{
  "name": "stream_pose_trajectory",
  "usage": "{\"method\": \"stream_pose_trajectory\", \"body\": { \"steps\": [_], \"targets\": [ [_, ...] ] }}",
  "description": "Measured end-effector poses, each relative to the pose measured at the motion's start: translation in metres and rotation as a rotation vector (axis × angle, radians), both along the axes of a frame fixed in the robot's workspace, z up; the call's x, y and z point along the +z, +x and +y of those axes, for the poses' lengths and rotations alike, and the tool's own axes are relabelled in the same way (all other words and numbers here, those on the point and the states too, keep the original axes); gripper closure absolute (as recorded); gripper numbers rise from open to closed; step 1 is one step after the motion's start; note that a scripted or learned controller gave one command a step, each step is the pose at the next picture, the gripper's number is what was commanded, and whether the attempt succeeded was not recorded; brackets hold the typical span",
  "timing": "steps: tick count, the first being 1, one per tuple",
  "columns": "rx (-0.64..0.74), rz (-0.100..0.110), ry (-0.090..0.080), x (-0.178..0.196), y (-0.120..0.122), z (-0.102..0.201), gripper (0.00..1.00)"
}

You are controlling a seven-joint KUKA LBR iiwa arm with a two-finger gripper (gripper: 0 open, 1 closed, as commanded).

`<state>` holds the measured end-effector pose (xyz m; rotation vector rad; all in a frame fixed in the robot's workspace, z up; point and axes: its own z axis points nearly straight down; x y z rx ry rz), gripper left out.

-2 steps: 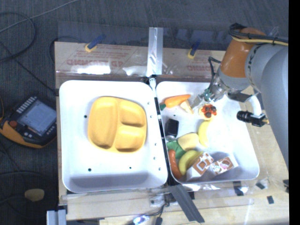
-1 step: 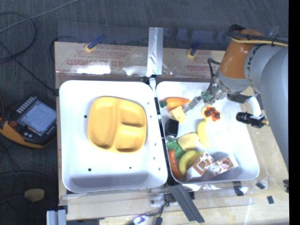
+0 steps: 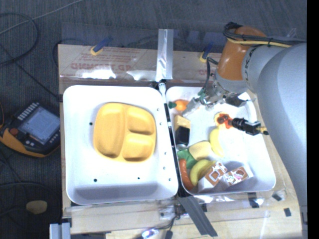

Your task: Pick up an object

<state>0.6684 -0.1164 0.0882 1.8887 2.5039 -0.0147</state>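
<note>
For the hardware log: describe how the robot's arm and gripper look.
The arm is a thick, rounded, smooth light-grey casing. Above the wrist sits a glossy orange band, with dark cables looping over its top. Below the band, the gripper is a small cluster of metallic grey and dark parts with a touch of green.

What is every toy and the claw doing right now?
Yellow plastic divided tray: lying flat in the left white bin.
Yellow toy banana: lying in the right white bin, among other toys.
Claw: hanging over the right bin's far end, holding nothing visible.
</note>
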Motion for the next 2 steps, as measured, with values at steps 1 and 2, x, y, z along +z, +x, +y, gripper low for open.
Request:
{"method": "stream_pose_trajectory", "body": {
  "steps": [1, 2],
  "targets": [
    [0.033, -0.003, -0.003, 0.0003, 0.0005, 0.0030, 0.00],
    [0.036, 0.003, -0.001, 0.0080, 0.0002, 0.0049, 1.00]
  ]
}}
